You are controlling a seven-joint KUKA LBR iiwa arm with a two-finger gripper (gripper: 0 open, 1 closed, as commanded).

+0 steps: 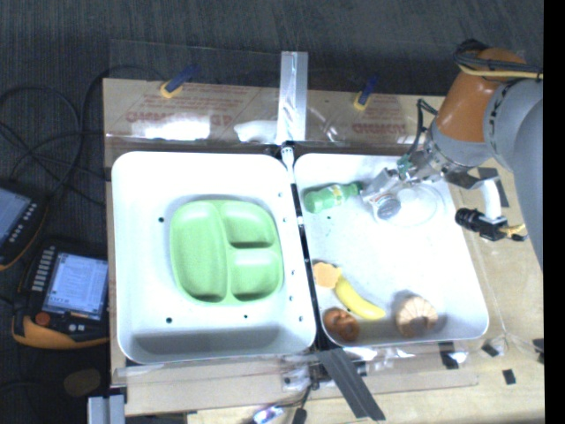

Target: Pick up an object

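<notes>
In right bin [459,263] | end effector [386,203] blurred, grip state unclear | beside green bottle [328,196]

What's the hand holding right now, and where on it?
Cannot be told. The hand is low in the right bin, beside the green bottle, but nothing shows clearly in its grip.
</notes>
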